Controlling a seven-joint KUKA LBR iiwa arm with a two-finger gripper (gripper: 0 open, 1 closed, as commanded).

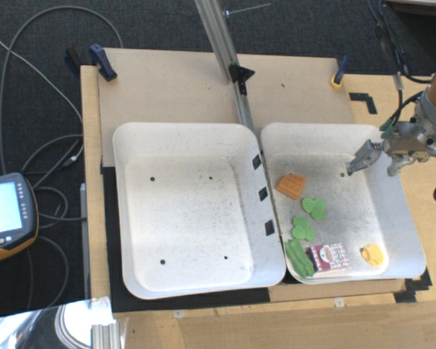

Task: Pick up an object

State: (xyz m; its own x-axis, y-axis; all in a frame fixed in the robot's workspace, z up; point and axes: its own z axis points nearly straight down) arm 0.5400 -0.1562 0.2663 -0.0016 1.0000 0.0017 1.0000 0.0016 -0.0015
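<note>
Here, right bin (pixel 392 195): orange waffle piece (pixel 291 186) near its left wall; green pieces (pixel 314 208) toward the front; pink-white packet (pixel 328 257) and yellow piece (pixel 373 254) along the front edge. Gripper (pixel 378 162) over the back right corner, fingers spread, grasping nothing. Left bin (pixel 131 151) alongside.

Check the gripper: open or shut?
Open. The gripper hangs over the right bin, its two fingers spread apart with nothing between them.
</note>
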